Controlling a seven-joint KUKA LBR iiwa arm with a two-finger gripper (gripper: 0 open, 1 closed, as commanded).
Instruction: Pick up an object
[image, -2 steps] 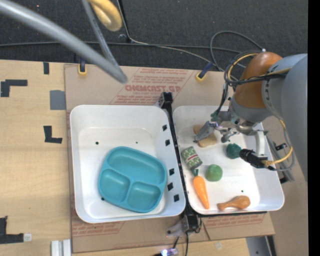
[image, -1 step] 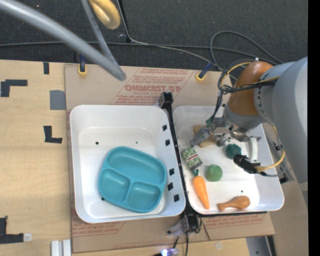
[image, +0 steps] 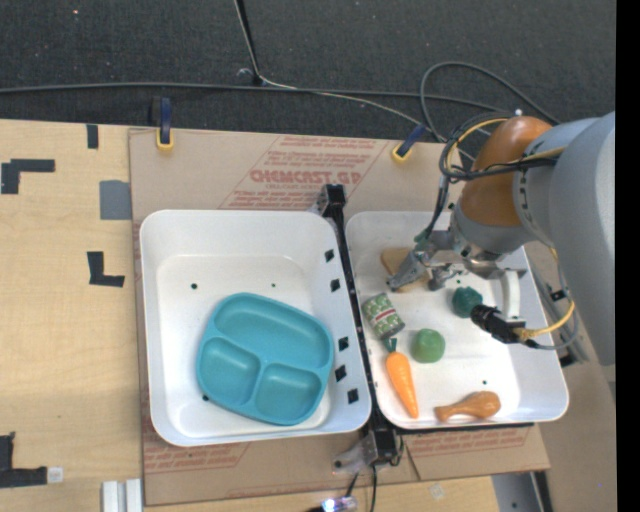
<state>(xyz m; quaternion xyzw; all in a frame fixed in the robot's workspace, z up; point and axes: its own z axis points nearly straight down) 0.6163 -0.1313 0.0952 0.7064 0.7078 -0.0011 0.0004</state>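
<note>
bright even overhead light, soft shadows, slightly grainy, sharp throughout.

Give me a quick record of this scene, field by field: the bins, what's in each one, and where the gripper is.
left bin: holds a teal divided plate
right bin: holds toy items
right bin items: orange carrot, green ball, small patterned can, tan drumstick-shaped piece, dark teal object
gripper: over the upper part of the right bin, above the can
grasp: no item seen between the fingers
arm: reaches in from the right
</note>
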